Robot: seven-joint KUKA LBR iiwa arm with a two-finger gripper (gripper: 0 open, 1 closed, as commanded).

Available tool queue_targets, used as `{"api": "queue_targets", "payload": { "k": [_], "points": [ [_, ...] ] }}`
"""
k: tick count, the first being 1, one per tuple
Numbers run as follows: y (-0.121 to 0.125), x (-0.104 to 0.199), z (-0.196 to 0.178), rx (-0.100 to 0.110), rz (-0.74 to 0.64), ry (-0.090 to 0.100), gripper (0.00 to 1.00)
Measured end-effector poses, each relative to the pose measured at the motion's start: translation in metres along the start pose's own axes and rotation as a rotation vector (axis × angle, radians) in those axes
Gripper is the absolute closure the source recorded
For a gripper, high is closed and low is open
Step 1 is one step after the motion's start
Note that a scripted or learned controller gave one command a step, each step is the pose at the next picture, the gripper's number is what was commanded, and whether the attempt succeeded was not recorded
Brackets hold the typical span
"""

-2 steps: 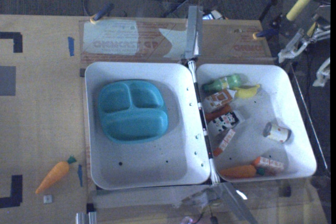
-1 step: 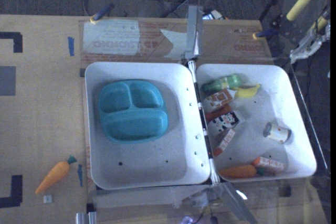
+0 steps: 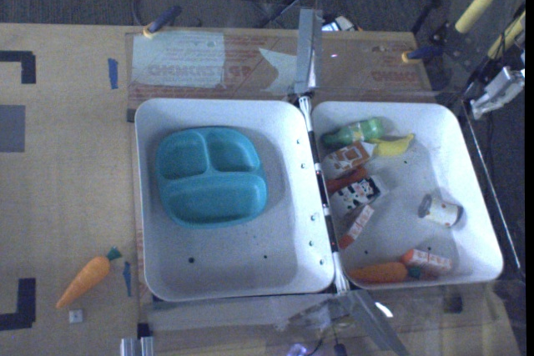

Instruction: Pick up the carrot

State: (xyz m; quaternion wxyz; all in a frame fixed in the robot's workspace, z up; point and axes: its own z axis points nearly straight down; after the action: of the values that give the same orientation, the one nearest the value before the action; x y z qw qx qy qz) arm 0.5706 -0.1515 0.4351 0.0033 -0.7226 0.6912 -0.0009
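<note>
Tapered orange carrot [image 3: 83, 280] w/ green top lies on the wood bench [image 3: 58, 179], left of the left bin [image 3: 150, 263]. That bin holds a smooth teal 3-section tray [image 3: 211, 176]. Right bin [image 3: 476, 204]: small food items incl. another carrot [image 3: 380, 272], banana [image 3: 394, 146].

Two white bins [image 3: 219, 283] [image 3: 467, 258], one teal tray [image 3: 212, 176], apparently two carrots [image 3: 83, 280] [image 3: 380, 272].
</note>
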Motion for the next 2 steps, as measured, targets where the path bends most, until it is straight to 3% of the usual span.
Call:
{"api": "queue_targets", "payload": {
  "k": [1,2],
  "points": [
    [0.01,0.015,0.0,-0.001,-0.452,-0.001,0.0],
    [0.002,-0.013,0.024,-0.006,-0.38,-0.002,0.0]
  ]
}}
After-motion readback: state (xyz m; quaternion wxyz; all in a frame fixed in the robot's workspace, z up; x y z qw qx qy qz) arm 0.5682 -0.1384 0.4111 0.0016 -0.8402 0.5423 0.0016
